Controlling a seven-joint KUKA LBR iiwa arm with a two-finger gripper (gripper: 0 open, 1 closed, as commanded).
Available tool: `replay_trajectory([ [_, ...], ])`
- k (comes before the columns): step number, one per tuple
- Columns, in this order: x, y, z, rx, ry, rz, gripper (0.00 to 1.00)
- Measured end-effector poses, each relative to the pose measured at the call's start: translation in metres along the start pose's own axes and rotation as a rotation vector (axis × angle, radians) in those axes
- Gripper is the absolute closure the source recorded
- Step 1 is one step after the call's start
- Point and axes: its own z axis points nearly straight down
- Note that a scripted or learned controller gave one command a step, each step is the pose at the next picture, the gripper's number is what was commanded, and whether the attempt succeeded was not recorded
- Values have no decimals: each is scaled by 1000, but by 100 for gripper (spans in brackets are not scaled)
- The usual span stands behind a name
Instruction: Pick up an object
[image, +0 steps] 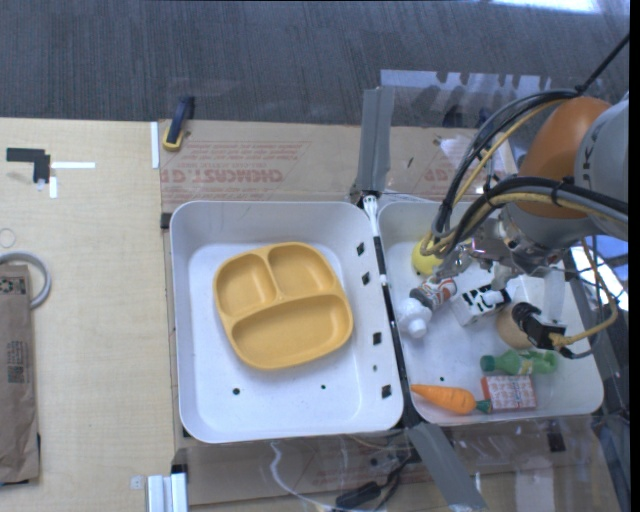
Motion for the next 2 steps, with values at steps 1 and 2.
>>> replay_trajectory([
  [1,-4,21,34,-1,0,-284,0],
  [2,-57,13,-25,-3,-1,-354,0],
])
